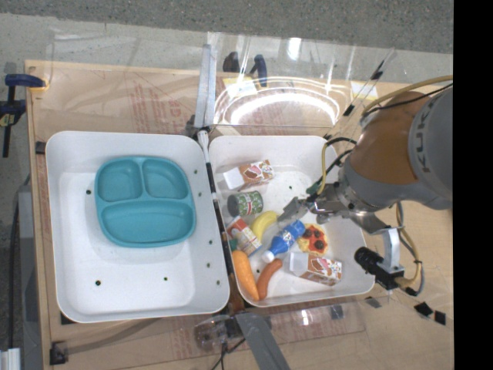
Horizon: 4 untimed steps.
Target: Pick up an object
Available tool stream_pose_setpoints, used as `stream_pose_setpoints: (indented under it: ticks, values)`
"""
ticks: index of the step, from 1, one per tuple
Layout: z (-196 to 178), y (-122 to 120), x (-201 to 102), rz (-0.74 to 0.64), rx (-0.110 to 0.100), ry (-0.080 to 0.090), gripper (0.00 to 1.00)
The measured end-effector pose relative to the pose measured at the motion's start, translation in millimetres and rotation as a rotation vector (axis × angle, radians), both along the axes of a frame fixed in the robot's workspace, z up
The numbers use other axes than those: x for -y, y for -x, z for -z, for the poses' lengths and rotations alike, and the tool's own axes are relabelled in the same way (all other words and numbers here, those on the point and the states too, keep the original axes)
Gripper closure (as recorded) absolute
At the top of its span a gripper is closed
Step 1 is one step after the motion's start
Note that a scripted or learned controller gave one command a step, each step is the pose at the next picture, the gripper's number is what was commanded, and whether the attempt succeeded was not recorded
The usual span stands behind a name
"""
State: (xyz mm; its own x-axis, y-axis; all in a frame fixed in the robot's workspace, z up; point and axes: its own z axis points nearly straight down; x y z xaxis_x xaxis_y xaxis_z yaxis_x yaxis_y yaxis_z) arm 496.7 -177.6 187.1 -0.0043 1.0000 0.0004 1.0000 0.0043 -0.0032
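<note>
The right bin (pixel 308 149) holds several toy foods: a small carton (pixel 254 173), a green can (pixel 246 203), a yellow fruit (pixel 264 223), a blue bottle (pixel 286 239), a red-capped jar (pixel 245 237), an orange carrot (pixel 246 274), a sausage (pixel 268 277), a red and yellow piece (pixel 314 239) and a juice carton (pixel 317 267). My gripper (pixel 296 207) hangs over the middle of this bin, just above the blue bottle and to the right of the can. Nothing is visibly held in it.
The left bin (pixel 69 268) carries a teal divided plate (pixel 145 200). A clear plastic sheet with glare (pixel 277 106) lies behind the right bin. The arm's orange band and cables (pixel 385 160) overhang the right bin's right side.
</note>
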Motion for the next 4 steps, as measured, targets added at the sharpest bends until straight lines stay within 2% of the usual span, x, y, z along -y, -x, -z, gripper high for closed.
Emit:
stream_pose_setpoints:
  ticks: [1,2,3,4]
  values:
    - [87,-16,-3,-0.004,0.003,0.001,0.0]
    - [76,-15,-1,-0.005,0.002,0.002,1.0]
    - [17,-104,-22,-0.126,0.004,0.001,1.0]
    - [17,-104,-22,-0.126,0.004,0.001,0.0]
